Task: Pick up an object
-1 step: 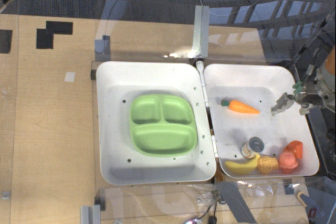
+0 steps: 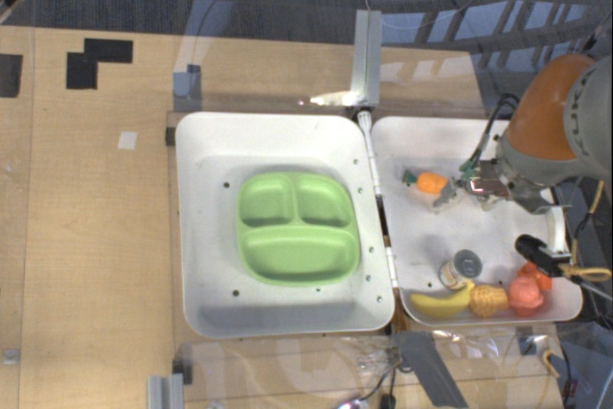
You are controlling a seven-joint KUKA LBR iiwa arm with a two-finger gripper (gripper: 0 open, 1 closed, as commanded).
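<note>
Jaw state can't be told; gripper is parked by the small orange carrot-like toy, right-centre, probably lined up for grabbing

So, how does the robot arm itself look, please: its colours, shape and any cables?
The arm is thick, rounded and grey, with a broad orange band above the wrist. The gripper is small, of dark and silvery metal, with a green spot. A thin dark cable runs along it.

Green divided plate in left bin, hand beside carrot
</note>
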